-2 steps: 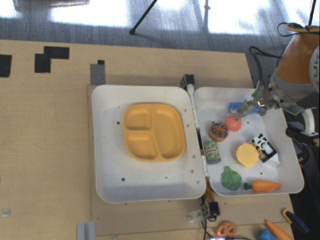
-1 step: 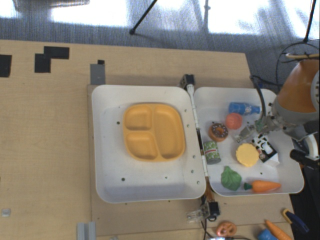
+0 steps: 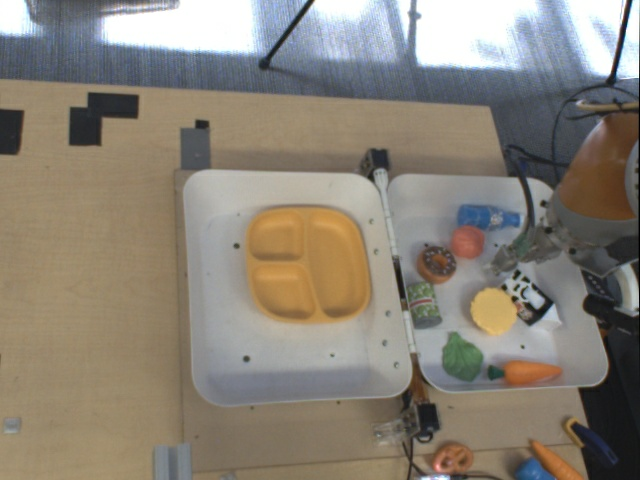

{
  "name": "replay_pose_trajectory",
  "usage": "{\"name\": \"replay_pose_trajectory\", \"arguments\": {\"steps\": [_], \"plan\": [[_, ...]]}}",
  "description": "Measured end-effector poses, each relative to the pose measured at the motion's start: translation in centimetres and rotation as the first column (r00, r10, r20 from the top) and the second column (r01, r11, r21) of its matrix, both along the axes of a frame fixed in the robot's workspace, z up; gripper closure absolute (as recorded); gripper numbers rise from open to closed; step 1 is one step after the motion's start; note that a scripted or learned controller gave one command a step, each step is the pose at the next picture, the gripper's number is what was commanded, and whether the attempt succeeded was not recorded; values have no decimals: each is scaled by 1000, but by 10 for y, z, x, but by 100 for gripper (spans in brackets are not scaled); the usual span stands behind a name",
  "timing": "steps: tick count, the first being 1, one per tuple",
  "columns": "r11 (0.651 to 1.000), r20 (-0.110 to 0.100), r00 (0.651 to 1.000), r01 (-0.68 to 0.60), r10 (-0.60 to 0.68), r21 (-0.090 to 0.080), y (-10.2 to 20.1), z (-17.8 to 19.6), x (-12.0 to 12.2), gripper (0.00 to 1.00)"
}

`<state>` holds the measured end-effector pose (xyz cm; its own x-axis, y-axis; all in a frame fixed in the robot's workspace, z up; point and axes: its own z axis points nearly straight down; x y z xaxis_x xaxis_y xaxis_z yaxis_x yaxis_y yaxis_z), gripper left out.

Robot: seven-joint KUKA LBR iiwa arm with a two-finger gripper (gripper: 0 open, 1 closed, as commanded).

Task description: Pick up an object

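— Toy food fills the right-hand white plastic bin point(image 3: 590, 363) on the pale wooden worktop point(image 3: 90, 298): we count a blue can point(image 3: 487, 216), a red ball point(image 3: 467, 241), a brown chocolate doughnut point(image 3: 437, 263), a green labelled tin point(image 3: 422, 304), a round yellow biscuit point(image 3: 493, 311), a green leafy vegetable point(image 3: 461, 356) and an orange carrot point(image 3: 530, 372).

— And the end effector point(image 3: 508, 258)?

— We see it low over that bin, just beside the red ball, near a black-and-white patterned block point(image 3: 527, 299). We cannot tell how it stands.

— The left-hand white bin point(image 3: 215, 368)?

— We see a yellow divided plastic tray point(image 3: 304, 263) at its centre.
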<state>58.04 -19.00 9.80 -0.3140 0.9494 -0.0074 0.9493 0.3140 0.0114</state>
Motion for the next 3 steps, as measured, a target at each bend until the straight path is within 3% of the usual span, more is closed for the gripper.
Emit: {"name": "replay_pose_trajectory", "arguments": {"steps": [1,2,3], "plan": [[1000,0,1000,0,0,0,0,0,0,0],[955,-6,955,-295,295,-1,-17,-11,-16,0],[955,-1,955,-295,295,-4,-16,0,-14,100]]}}
